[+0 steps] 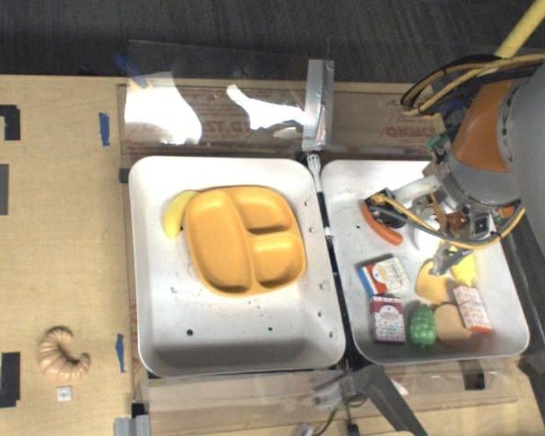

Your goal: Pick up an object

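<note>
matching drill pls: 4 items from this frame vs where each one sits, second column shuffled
Things:
1. divided orange tray
2. croissant
3. green toy
4. banana

Places:
A. right bin, near its front edge
B. on the bench, outside both bins
C. middle of the left bin
D. left bin, tucked under the tray's left side

Pairs: 1-C, 2-B, 3-A, 4-D

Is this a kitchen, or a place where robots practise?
Probably a robot practice bench in a lab, not a kitchen. The robot arm reaches over two white bins; the food in the right bin looks like toys, such as a green toy vegetable, and blue tape marks dot the board.
</note>
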`<state>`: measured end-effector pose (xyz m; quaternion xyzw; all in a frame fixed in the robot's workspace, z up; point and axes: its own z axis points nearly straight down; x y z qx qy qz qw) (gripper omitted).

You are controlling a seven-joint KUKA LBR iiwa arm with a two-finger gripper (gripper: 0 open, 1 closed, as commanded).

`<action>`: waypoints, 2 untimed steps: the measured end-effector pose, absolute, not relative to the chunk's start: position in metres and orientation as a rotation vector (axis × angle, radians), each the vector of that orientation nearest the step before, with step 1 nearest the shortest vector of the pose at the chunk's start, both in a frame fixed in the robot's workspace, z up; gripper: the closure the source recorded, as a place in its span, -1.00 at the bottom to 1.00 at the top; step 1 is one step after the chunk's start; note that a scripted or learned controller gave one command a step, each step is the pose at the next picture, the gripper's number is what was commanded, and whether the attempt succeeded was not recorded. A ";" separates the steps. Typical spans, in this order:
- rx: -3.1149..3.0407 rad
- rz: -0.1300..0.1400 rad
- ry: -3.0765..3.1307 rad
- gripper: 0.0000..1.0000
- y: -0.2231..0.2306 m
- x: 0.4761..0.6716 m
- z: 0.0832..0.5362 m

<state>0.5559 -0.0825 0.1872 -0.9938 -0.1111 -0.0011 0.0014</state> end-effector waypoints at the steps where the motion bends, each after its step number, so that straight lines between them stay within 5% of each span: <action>1: -3.084 0.000 -0.596 -1.00 -0.090 0.566 0.222; 2: -3.118 0.005 -0.367 -1.00 -0.044 0.617 0.182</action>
